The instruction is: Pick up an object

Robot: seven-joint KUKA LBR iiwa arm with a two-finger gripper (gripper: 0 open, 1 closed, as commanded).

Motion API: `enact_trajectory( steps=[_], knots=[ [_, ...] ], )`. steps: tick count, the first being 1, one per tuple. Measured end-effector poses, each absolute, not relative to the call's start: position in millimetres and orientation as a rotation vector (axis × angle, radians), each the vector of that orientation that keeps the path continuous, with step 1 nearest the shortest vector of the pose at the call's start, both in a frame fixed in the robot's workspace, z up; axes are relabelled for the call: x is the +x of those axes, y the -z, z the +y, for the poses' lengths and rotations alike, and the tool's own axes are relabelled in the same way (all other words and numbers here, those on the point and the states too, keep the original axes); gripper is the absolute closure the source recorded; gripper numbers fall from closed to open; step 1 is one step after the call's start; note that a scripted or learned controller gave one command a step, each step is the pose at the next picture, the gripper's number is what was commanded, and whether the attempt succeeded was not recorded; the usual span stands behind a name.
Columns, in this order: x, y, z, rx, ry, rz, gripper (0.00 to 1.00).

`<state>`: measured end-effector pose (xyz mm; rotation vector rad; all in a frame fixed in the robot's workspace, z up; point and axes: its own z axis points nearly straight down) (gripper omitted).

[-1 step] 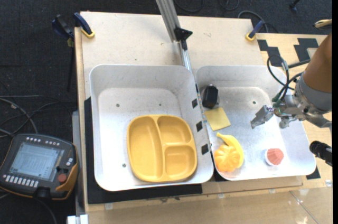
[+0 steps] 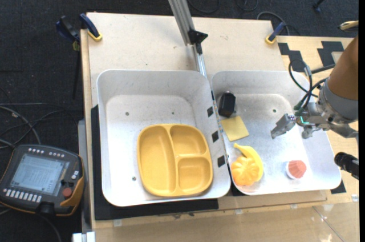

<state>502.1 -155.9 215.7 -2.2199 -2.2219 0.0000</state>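
Camera view shows the claw point(image 2: 291, 124) hanging spread and empty over the right bin point(image 2: 268, 99), between the yellow card point(image 2: 236, 128) and pink cup point(image 2: 296, 168) (likely picking a target).

We count two white bins: left bin point(image 2: 114, 92), right bin point(image 2: 319, 178). One yellow divided plate point(image 2: 174, 160), three compartments, far left of fingers. One black block point(image 2: 227, 104), up-left of fingers. One pale yellow flat square point(image 2: 236, 128), left of fingers. One yellow-orange squash-looking toy point(image 2: 247, 166), below-left. One small pink-red round thing point(image 2: 296, 168), just below fingers. One gripper point(image 2: 293, 125).
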Motion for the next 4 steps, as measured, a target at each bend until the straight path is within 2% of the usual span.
enact_trajectory(
  steps=[2,3,4],
  knots=[
    [496.2,-98.6,-155.9,-2.219,-0.004,-2.218,0.00],
    [497.7,-111.5,-156.0,-2.222,0.000,-2.221,1.00],
    [495.2,-156.8,-163.1,-2.225,0.003,-2.223,1.00]
  ],
)
